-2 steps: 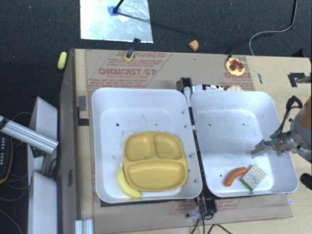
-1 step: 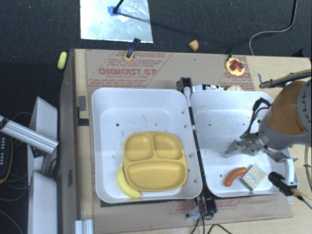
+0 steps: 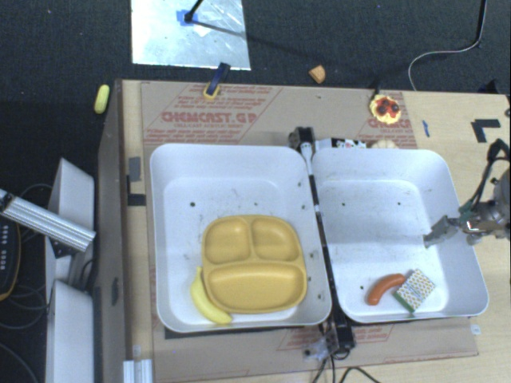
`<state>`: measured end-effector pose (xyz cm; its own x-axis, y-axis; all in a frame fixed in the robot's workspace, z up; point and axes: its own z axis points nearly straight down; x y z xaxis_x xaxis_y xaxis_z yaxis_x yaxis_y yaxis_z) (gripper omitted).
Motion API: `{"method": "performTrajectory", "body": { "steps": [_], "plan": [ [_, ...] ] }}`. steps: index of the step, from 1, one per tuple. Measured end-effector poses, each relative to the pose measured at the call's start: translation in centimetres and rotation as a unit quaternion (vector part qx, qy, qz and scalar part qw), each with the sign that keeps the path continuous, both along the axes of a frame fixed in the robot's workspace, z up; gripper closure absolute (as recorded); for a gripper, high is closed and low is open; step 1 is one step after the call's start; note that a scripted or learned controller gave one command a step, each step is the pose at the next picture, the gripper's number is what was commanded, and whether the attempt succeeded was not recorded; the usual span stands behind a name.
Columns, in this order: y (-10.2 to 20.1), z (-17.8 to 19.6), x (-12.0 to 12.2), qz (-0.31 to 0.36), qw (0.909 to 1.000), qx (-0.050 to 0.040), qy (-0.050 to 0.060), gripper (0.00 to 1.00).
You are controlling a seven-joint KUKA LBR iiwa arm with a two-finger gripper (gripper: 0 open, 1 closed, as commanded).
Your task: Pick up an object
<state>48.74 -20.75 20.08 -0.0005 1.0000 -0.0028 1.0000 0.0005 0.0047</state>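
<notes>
1. The tool sits at the right edge of the right bin, low over its right wall. Whether it is released or clenched cannot be told, and nothing shows in its grasp.
2. In the right bin, near the front, an orange sausage-shaped toy lies just beside a small green-and-white patterned box. Any print on the box is too small to read.
3. The left bin holds a yellow divided plate with three compartments, and a yellow banana lies against the plate's front-left edge.
4. Behind the bins, a cardboard sheet on the surface carries red printing that reads roughly "CHEMCAST GP"; the smaller lines are blurred.
5. A blue-and-yellow item rests at the cardboard's back edge, and a round yellow-and-red item lies behind the right bin.
6. On the dark floor lie a shiny sheet and a small yellow object.
</notes>
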Motion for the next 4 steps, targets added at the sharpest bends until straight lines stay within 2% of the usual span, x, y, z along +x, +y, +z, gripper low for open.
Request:
{"method": "performTrajectory", "body": {
  "steps": [1, 2, 3, 4],
  "plan": [
    [3.1, -1.8, 9.2, 0.002, 1.0000, 0.0014, 0.001, 0.00],
    [0.1, -11.1, 5.1, 0.000, 1.0000, 0.0011, 0.003, 0.00],
    [0.1, -10.0, 5.3, 0.001, 1.0000, 0.0009, 0.001, 1.00],
    [0.0, -8.9, 5.4, 0.001, 1.0000, 0.0008, -0.001, 1.00]
  ]
}}
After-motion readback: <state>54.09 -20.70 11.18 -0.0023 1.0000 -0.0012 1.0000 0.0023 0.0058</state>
